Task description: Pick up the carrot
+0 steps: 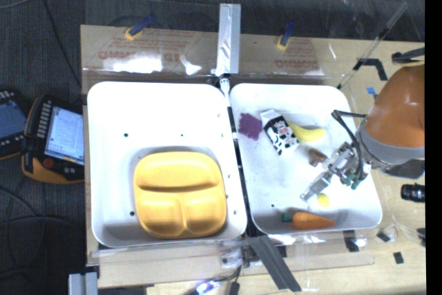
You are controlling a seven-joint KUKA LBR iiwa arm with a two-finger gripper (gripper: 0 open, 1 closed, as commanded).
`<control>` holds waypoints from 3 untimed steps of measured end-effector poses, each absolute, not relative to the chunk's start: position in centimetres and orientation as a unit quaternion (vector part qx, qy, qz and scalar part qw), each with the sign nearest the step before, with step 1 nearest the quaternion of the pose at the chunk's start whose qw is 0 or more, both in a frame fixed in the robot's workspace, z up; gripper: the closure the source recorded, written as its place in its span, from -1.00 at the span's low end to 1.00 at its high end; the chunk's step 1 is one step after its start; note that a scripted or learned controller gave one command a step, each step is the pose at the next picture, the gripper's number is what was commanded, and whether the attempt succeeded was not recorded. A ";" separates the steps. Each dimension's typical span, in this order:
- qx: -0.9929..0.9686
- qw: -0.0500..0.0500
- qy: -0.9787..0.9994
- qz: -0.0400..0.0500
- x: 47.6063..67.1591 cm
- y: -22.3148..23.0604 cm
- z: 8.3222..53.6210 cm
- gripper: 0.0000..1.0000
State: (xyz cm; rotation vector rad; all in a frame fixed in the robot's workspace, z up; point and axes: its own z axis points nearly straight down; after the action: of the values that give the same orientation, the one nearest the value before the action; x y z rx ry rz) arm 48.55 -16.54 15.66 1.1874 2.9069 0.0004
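So far, nothing of the pick is judged done. The orange tapered carrot with a green stem end (pixel 311 220) is seen lying flat on the floor of the right-hand shallow white bin (pixel 359 221), close to its near wall, stem end pointing toward the divider between the bins. No contact with the tool is seen.

The metal two-finger tool (pixel 319 188) is held low over the same bin, above and slightly right of the carrot, near but apart from it. How far it is opened cannot be told; its tip is thin, blurred and tangled with cables. Nothing is seen held in it. Just beside the tip a small yellow round piece (pixel 322 200) is noted, whether touched or not cannot be made out.

Left to do, by judgement: descent onto the carrot, closure, lift.

Other contents recorded in the right bin: a purple lumpy item (pixel 250 126), a black-and-white patterned small object (pixel 280 135), a yellow banana-shaped toy (pixel 307 133), a small brown piece (pixel 317 158). In the left white bin (pixel 110 114) a yellow moulded plastic tray-like piece (pixel 180 192) is set.

Hard to read: the arm is cut off at the right edge; the brown piece is too small to identify.
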 end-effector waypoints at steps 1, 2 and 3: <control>0.331 0.004 0.944 0.001 48.7 -17.7 9.8 -1.00; 0.268 0.001 0.963 0.001 48.5 -9.3 20.1 -1.00; 0.251 -0.001 0.968 0.000 48.4 -11.6 9.9 -1.00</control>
State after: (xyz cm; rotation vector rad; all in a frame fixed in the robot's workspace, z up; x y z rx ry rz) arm 48.36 -11.62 9.86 0.7883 3.0427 -0.0010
